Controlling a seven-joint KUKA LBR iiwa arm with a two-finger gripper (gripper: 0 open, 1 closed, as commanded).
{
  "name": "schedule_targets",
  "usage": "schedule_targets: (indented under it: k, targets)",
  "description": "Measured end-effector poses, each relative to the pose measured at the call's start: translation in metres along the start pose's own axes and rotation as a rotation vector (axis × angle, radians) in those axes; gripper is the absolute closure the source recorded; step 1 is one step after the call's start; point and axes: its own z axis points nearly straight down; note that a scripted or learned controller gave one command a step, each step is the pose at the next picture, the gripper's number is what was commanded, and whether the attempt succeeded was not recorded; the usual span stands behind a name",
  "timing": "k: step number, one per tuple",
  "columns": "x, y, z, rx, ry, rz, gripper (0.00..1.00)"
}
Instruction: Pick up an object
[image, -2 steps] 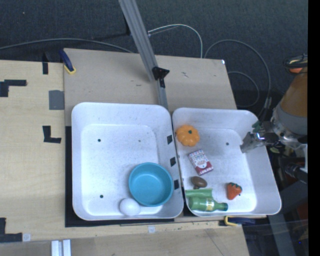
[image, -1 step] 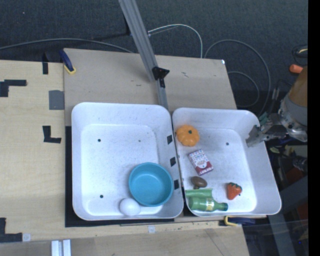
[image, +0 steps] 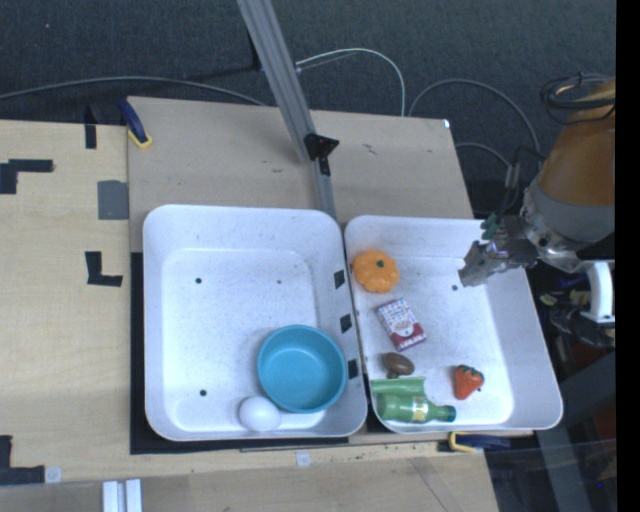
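The right bin (image: 520, 340) holds an orange pumpkin-shaped toy (image: 375, 271), a small red-and-white carton (image: 400, 324), a brown lump (image: 398, 364), a green bottle (image: 412, 404) lying on its side and a red strawberry toy (image: 467, 380). My gripper (image: 480, 262) hangs over the bin's upper right edge, well right of the pumpkin and above the strawberry. I see no object between its fingers. The left bin (image: 170, 300) holds a blue bowl (image: 300, 367) and a white ball (image: 259, 412).
A grey metal pole (image: 290, 90) slants down from the top to the gap between the bins. Cables (image: 400, 75) loop on the dark floor behind the bench. A blue-and-yellow clamp (image: 134, 122) sits at the bench's back left corner.
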Motion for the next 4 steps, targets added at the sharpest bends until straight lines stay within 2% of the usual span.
schedule_targets:
  k: [1,2,4]
  targets:
    - [0.063,0.008,-0.001,0.001,0.0,-0.001,1.0]
    - [0.111,0.018,0.016,0.004,-0.001,0.001,1.0]
    - [0.22,0.034,0.007,0.002,0.0,0.0,1.0]
